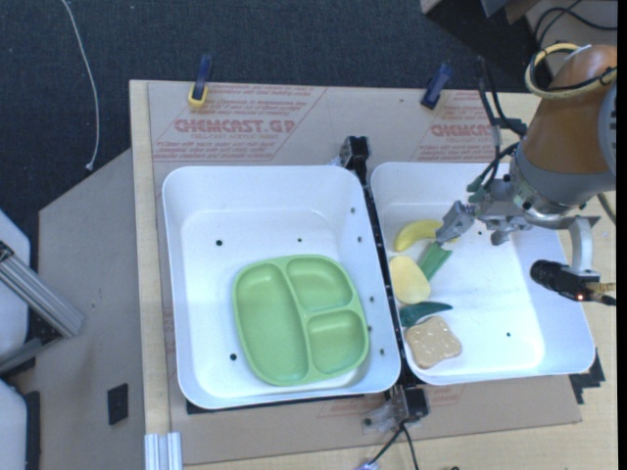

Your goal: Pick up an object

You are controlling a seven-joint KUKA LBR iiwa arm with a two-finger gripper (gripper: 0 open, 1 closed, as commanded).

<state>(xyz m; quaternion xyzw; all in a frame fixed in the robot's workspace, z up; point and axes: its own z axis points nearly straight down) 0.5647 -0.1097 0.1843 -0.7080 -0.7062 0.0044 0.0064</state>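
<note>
While jaws (453, 225) hover by banana (417, 233), grip state unclear, green tray (299, 317) left bin (186, 262)

Grey arm (558, 169), orange band, black cables, metal hand (457, 225)

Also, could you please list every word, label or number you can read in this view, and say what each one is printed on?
"CHEMCAST GP": red print on the brown protective sheet covering the bench, behind the left white bin.
The same red print repeats behind the right white bin, partly hidden by the grey arm.
Smaller red lines around both: too blurred to read.
</note>
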